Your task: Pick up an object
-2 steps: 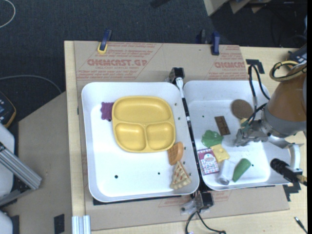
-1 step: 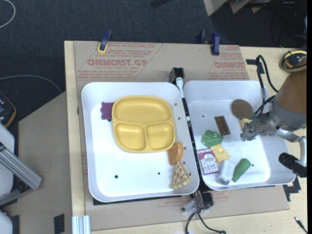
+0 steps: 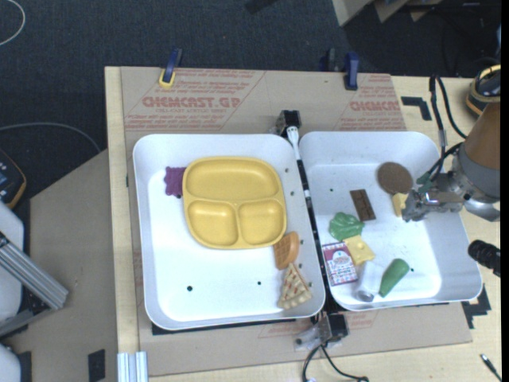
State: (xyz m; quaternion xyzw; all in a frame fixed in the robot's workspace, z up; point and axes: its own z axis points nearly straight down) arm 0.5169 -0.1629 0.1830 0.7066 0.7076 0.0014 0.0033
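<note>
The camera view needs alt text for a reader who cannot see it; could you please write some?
A grey robot arm reaches from the right, its gripper low over the right bin beside a small yellow piece. That bin also holds toy foods; the left bin holds a yellow divided plate.

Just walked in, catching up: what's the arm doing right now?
The arm's gripper is down in the right bin, near its right wall, beside a small yellow piece and a brown disc. Nothing visibly sits between its fingers. Also in that bin: a chocolate bar, a green pepper, a red carton and a green pod. The left bin holds a yellow tray, a croissant and a waffle.
</note>
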